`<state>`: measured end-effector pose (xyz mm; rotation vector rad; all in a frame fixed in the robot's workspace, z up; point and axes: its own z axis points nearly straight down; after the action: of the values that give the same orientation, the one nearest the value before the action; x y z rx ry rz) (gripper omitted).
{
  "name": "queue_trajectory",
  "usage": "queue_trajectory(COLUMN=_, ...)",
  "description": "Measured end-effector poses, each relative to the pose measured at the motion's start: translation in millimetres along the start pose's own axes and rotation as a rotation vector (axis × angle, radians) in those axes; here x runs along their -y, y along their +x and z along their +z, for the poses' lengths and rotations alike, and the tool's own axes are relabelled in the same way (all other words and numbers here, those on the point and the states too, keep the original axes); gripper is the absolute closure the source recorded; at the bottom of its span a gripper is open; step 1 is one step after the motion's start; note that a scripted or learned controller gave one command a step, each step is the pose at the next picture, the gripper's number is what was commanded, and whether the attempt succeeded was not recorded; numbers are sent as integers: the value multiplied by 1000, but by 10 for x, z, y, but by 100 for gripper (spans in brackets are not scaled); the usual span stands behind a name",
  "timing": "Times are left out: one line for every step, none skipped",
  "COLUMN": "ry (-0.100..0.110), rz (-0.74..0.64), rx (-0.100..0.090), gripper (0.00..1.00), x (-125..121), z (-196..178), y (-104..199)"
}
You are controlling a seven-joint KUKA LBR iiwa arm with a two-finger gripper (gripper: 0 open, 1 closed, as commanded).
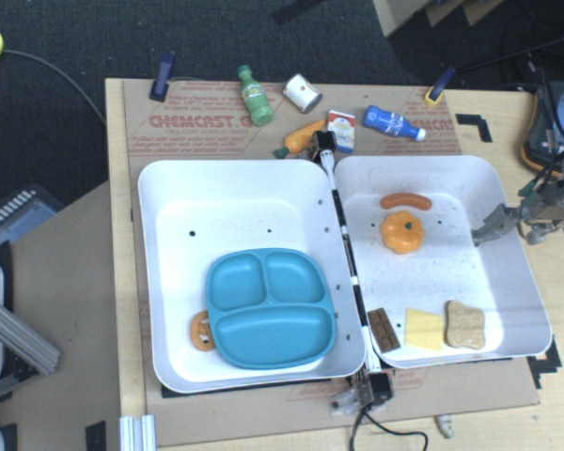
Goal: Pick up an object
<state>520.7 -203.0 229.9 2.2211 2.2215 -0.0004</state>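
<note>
Camera view has my gripper [496, 224] at the right edge of the frame, just over the right bin's [508, 280] rim, and nothing sits between its ends; whether it is apart or together I cannot tell from this slant. The candidates lie in that bin: a sausage [405, 201] near the top, an orange pumpkin [402, 233] just below it, and along the bottom a brown bar [382, 329], a cheese slice [424, 329] and a toast piece [465, 325], the last two touching. I judge the pumpkin the nearest pick, standing clear on bare floor with room on its right for my approach. The bottom row is crowded against the wall, so less room there. The left bin [169, 214] carries a blue tray [268, 308] covering most of a pretzel [201, 331]. Bottles and cartons lie on the counter [207, 120] above the bins, out of my way.
</note>
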Motion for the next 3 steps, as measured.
queue_trajectory(ry=-2, rz=-2, rx=0, gripper=0, x=-589, z=184, y=447)
queue_trajectory(ry=2, rz=-1, rx=-1, gripper=0, x=-708, z=1244, y=1126)
queue_trajectory(ry=-1, rz=-1, rx=0, gripper=0, x=-1215, z=1452, y=996)
